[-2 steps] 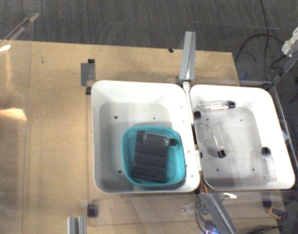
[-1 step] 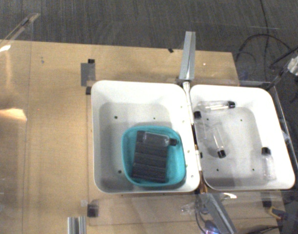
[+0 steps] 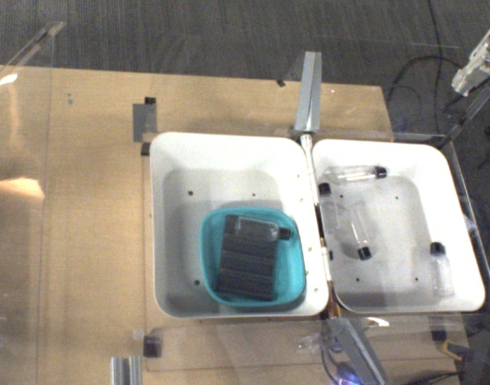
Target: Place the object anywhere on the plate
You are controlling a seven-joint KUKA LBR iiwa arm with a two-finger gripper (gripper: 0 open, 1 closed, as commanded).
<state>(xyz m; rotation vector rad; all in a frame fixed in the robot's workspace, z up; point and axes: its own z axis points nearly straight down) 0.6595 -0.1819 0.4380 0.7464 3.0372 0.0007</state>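
Teal square plate (image 3: pixel 293 283) in left white bin (image 3: pixel 172 215) carries clear black-capped bottle (image 3: pixel 259 229), lying atop a dark ribbed block (image 3: pixel 246 267). Three similar bottles in right bin (image 3: pixel 405 295). Jaws' state: cannot tell.

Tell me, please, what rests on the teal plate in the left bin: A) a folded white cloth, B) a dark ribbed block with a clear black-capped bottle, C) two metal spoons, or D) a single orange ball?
B: the teal plate carries a dark ribbed block with a clear bottle lying at its far end.
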